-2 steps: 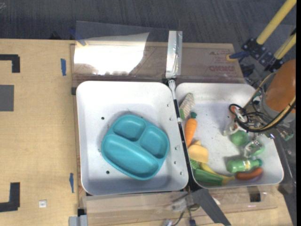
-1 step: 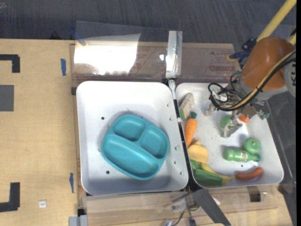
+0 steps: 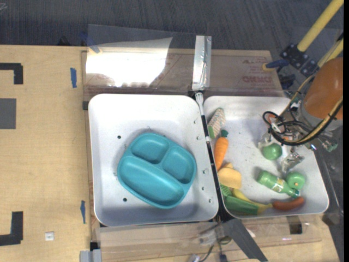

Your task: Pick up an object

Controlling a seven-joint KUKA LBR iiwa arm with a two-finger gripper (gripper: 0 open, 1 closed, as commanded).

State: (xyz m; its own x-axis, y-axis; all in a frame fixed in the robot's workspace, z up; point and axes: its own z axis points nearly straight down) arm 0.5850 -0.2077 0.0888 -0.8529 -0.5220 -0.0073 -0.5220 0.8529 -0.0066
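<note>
While the pincer [image 3: 279, 153] hangs low in the right white bin [image 3: 248, 109], its grip unreadable, a small round green toy [image 3: 271, 151] sits beneath; closing squarely should stop it rolling.

The arm [image 3: 327, 86] enters from the right edge of the camera view, its orange band high at the upper right and black cables looping beneath the wrist. The gripper [image 3: 281, 153] hangs low, pointing down toward the lower left. Its 2 metallic fingers [image 3: 293, 160] are small and blurred, and their spacing cannot be made out.
</note>
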